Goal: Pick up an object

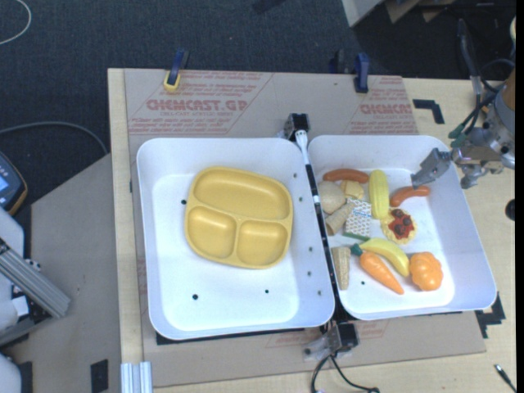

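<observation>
Not much done yet, by the look of it. Claw hanging at the upper right edge of the right bin, nothing visibly between its tips, and honestly can't tell whether spread or pinched together — too small and grey from up here. So: nothing picked, whole grab left to do.

Plenty of candidates, all piled in that right bin: an orange sausage just beside the claw, another sausage further left, a yellow corn cob, a banana, a carrot, an orange pepper, plus some pale bits toward the middle divider. Closest target probably that sausage near the claw, just guessing though.

Left bin carrying a yellow divided plate, sitting flat.

Both bins on a cardboard-covered desk with printed red lettering, clamped at the far edge by a couple of blue clips. Dark carpet beyond, some cables trailing around.
</observation>
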